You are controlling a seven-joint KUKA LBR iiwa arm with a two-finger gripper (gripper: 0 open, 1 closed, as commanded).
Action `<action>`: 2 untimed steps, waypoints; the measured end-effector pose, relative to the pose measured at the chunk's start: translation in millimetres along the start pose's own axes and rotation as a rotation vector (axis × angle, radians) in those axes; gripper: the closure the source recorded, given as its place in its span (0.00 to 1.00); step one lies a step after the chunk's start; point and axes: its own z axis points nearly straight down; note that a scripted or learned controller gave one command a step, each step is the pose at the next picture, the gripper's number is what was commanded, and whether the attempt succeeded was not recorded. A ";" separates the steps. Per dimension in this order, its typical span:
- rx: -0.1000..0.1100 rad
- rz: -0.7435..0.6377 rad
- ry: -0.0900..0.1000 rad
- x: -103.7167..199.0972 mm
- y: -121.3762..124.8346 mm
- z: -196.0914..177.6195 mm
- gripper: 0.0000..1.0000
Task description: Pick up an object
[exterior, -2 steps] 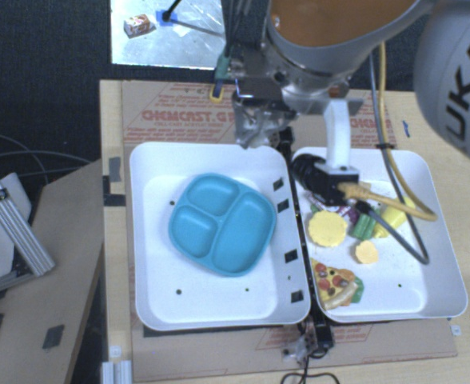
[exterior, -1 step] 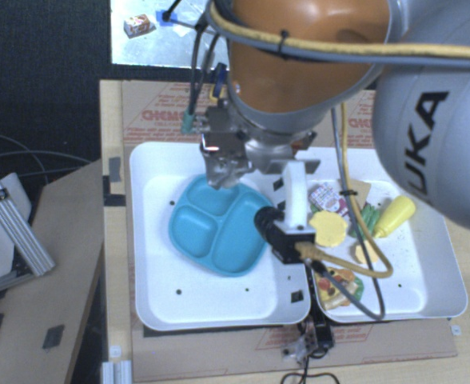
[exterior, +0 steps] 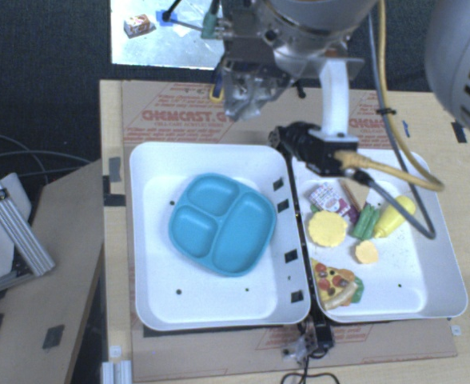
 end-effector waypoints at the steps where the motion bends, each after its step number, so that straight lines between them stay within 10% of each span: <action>1: 0.022 0.002 -0.010 0.1 15.0 128.8 1.00; 2: 0.009 0.000 -0.003 1.1 15.8 109.8 1.00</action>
